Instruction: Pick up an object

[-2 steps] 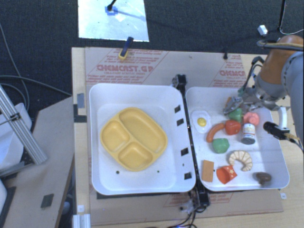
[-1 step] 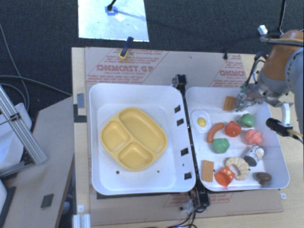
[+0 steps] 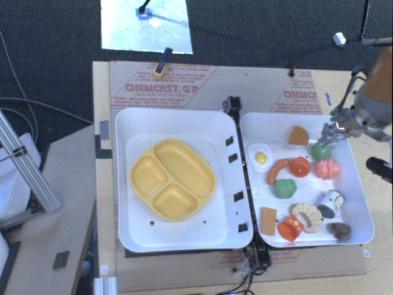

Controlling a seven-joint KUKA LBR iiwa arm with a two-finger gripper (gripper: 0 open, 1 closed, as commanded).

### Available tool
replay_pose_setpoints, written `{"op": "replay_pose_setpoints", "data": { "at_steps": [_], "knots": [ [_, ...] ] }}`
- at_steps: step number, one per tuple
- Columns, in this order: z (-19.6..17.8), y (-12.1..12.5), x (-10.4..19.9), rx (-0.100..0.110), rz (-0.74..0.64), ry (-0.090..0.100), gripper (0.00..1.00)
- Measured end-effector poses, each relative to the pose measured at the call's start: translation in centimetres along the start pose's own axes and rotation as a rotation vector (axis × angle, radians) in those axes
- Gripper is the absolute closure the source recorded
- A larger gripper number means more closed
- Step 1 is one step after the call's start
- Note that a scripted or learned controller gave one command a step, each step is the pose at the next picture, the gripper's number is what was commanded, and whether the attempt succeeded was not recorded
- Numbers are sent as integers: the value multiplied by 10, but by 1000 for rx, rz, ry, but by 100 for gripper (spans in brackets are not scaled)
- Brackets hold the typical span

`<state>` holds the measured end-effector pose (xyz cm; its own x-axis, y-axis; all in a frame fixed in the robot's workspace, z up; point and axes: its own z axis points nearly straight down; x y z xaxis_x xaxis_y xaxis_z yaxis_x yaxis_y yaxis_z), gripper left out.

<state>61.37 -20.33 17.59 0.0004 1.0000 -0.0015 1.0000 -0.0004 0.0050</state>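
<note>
I see my gripper (image 3: 328, 134) at the right bin's (image 3: 362, 217) two o'clock, over a green toy (image 3: 320, 151); whether its claw is wide or narrow, I cannot tell.

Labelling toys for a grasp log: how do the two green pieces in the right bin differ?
The green piece by the gripper lies near the far wall and looks smaller; the green piece beside the sausage lies mid-bin and looks larger. The gripper hangs at the first, apart from the second. Both are rounded and green.
</note>
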Motion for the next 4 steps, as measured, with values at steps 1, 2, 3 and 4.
{"op": "replay_pose_setpoints", "data": {
  "at_steps": [1,2,3,4],
  "knots": [
    [5,1,1,3,-2,1,0],
    [96,17,19,7,-6,2,0],
    [92,-95,26,13,2,4,0],
    [90,-24,-4,-3,-6,-2,0]
  ]
}}
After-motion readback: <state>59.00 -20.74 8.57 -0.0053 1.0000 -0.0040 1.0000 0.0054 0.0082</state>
